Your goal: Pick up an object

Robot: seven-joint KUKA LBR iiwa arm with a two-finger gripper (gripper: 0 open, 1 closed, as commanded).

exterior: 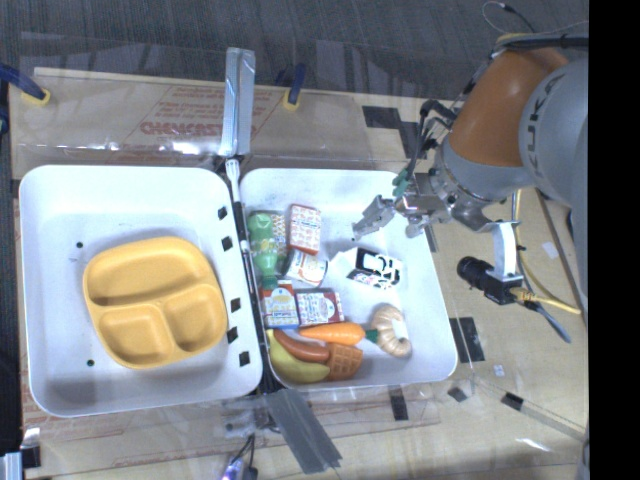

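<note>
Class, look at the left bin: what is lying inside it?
Inside the left bin lies a yellow divided plate. The bin floor beneath the plate is covered.

— Where is the arm?

— It comes in from the right side of the camera view. The grey body and orange band [497,108] sit at the upper right, with the wrist bent down and to the left.

— And the gripper?

— The gripper [372,218] points left and a little downward, at the end of the metal wrist block. Cables run along the wrist above it.

— Are its fingers apart or together?

— Too small and blurred to tell.
</note>
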